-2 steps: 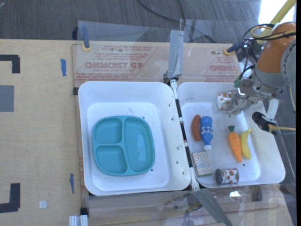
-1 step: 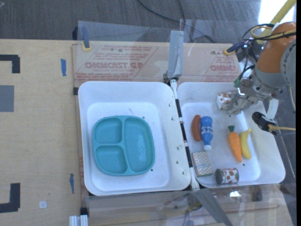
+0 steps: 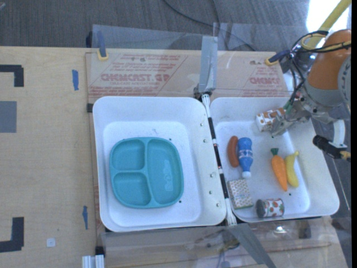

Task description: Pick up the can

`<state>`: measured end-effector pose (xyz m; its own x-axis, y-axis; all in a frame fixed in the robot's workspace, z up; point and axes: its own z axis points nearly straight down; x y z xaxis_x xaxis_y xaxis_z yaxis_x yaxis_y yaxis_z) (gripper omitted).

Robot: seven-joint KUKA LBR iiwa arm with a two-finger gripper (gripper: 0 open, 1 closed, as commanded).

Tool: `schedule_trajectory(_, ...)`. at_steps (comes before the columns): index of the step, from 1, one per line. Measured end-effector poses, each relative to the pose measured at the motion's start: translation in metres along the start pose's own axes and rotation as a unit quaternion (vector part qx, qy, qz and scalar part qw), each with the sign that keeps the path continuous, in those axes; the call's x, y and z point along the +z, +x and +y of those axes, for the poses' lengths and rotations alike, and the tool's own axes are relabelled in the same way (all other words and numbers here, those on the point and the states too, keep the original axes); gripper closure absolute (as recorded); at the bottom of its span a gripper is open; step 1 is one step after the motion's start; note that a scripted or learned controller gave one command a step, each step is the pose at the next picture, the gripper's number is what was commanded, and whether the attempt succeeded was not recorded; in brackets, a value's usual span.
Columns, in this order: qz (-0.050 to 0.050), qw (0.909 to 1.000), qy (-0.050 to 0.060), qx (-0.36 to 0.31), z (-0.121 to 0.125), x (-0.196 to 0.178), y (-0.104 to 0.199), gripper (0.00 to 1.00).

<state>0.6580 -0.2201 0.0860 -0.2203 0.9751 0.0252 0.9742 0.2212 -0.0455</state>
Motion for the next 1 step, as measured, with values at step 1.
schedule_trajectory(1, 0.001, 0.9922, -0.002, 0.125, 0.0004, 0.0018, -0.0016, 0.00)
